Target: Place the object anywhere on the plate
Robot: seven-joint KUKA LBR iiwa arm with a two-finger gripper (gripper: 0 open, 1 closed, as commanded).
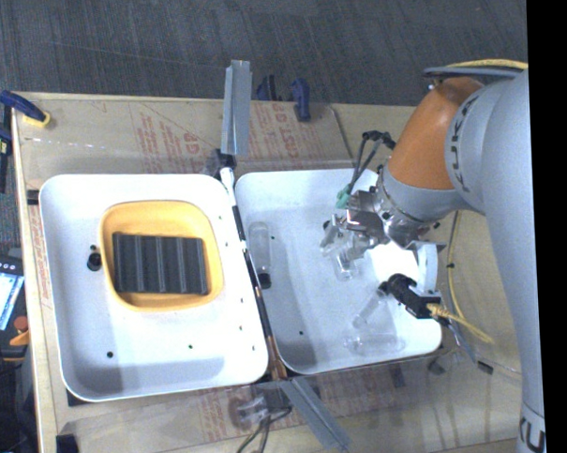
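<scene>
Two white bins side by side on bench [120, 134]. Arm [449, 157] reaches over right bin [298, 333]; hand [346, 251] low above its floor, near middle. Whether hand is parted or closed: cannot tell. Object hard to make out; faint clear shape [368, 334] lies on bin floor just below hand, not certain. Plate [158, 215], yellow with dark ribbed centre, sits in left bin [73, 352], well apart from hand, across divider.

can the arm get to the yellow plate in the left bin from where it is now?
Probably yes. The plate lies flat and open in the left bin; the gripper is over the right bin, and between them there is just the low divider.
</scene>
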